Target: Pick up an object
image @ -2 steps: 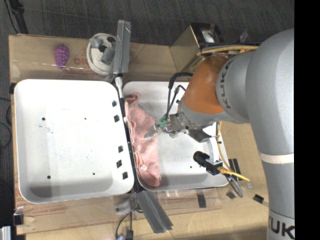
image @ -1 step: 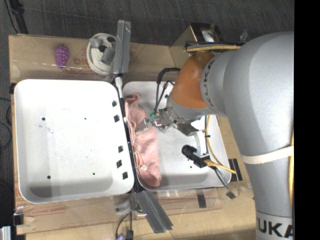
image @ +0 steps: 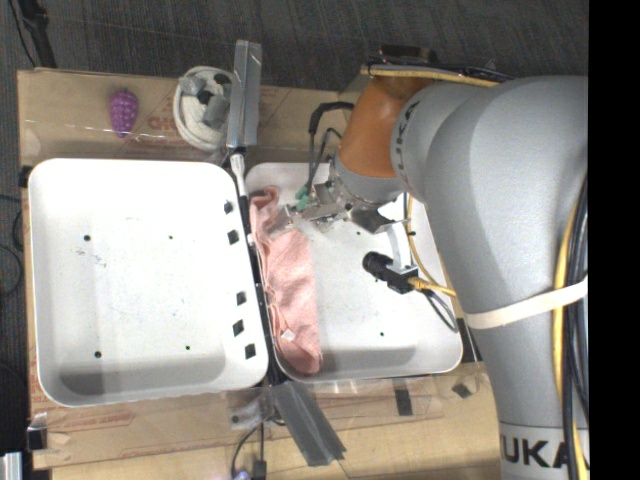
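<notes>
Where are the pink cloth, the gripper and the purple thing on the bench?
pink cloth [image: 292,288]: camera view, middle of its folds in the right bin.
gripper [image: 303,206]: camera view, at its tip, above the cloth's top end.
purple thing [image: 123,111]: camera view, centre of its body.

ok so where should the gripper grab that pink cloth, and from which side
Probably the bunched upper end of the cloth, near the gripper. The cloth lies long and flat against the left wall of the right bin, so folds at the top give the fingers something to pinch. Come straight down from above, slightly from the right, since the wall blocks the left side.
</notes>
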Controlling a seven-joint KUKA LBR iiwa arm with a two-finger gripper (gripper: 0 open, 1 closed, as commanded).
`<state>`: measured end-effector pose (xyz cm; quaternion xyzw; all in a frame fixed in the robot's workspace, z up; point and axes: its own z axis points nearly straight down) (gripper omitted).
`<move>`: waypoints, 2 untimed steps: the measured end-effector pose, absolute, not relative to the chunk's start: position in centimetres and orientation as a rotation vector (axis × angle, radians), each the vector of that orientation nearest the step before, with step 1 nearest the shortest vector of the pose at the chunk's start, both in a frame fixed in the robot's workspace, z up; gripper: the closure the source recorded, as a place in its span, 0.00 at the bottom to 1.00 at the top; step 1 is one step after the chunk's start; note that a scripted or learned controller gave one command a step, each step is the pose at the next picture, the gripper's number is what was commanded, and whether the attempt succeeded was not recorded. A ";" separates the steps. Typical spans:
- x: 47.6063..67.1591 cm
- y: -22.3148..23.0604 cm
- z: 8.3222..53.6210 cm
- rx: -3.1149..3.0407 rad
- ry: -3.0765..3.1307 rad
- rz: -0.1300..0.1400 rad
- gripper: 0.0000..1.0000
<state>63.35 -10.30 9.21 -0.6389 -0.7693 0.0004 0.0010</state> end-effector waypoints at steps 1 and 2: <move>59.6 -9.6 9.1 -2.022 -2.399 0.004 0.00; 65.1 -10.6 9.2 -2.153 -2.285 0.002 0.00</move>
